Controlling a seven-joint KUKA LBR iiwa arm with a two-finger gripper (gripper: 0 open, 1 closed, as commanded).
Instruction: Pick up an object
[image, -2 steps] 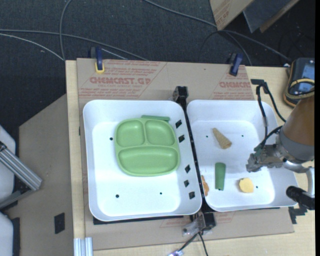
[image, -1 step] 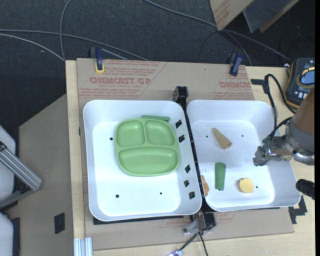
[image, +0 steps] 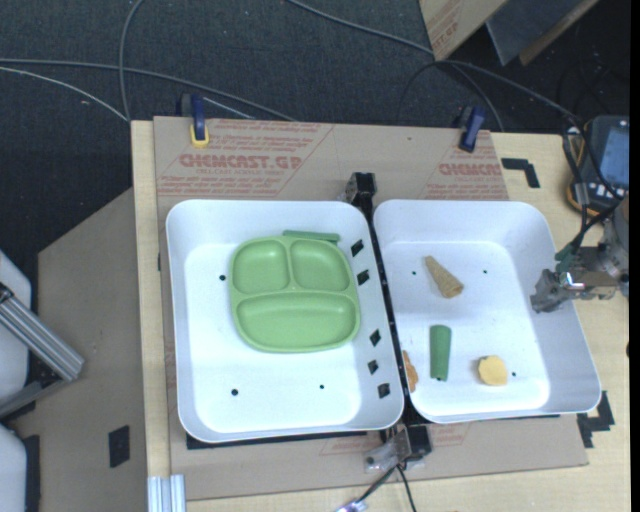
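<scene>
You see two shallow white plastic bins side by side on a tan board. The left bin holds a light green, three-compartment plastic plate, lying flat toward the bin's far half; a thin darker green strip shows just behind the plate's far edge. The right bin holds three small pieces, well apart from one another: a dark green cylinder lying near the bin's middle, a tan cone-shaped piece farther back, and a small round yellow piece near the front right. A small orange-brown piece sits at the seam between the bins.

The gripper hangs at the right bin's right rim, apart from all three pieces; you cannot tell how its fingers stand.

On the board beyond the bins, red print reads "CHEMCAST GP"; a similar partly legible mark appears behind the right bin. A blue clamp with yellow jaw and a second blue clamp grip the board's far edge.
</scene>
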